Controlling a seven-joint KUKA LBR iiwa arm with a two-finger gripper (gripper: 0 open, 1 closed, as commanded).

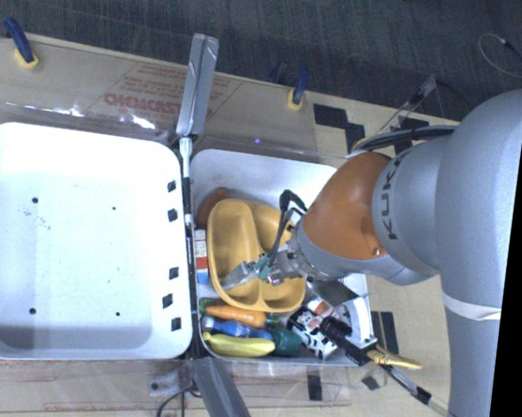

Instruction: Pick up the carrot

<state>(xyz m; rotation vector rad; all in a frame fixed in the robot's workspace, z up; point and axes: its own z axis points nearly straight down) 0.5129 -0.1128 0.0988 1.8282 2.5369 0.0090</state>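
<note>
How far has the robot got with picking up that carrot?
Not far, by the look of it. The carrot lies near the front of the right bin, beside a yellow banana, not lifted. The gripper hangs over the yellow bowl, a little behind the carrot, with nothing visibly between its fingers. Left to do: move over the carrot, close on it and raise it.

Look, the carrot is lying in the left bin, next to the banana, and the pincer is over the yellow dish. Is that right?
Not quite. The camera view shows the carrot in the right bin, not the left one. It does lie next to the banana, and the pincer is over the yellow dish.
</note>
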